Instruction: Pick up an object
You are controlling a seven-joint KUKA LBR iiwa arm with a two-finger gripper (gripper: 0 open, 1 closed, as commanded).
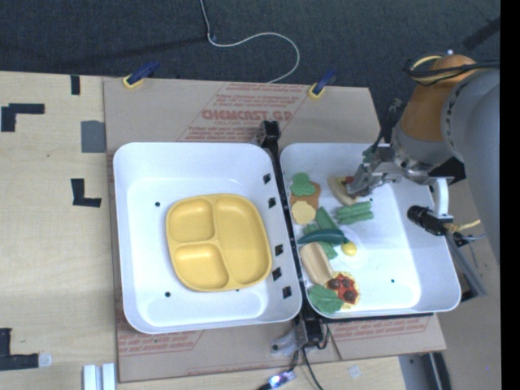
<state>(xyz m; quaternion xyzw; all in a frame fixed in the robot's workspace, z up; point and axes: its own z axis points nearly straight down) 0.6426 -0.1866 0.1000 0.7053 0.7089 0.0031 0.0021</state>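
The right bin holds several toy foods along its left side. Among them are a green round piece, a pale yellow disc, a green pod, a dark green piece, a small yellow ball, a tan bun and a red-topped slice. My gripper hangs low at the bin's upper middle, right over a tan and red slice. The gripper body hides part of that slice.
In the left bin lies a yellow divided plate. The grey arm with its orange band comes in over the right bin's far right corner. A black fitting juts over that bin's right wall.
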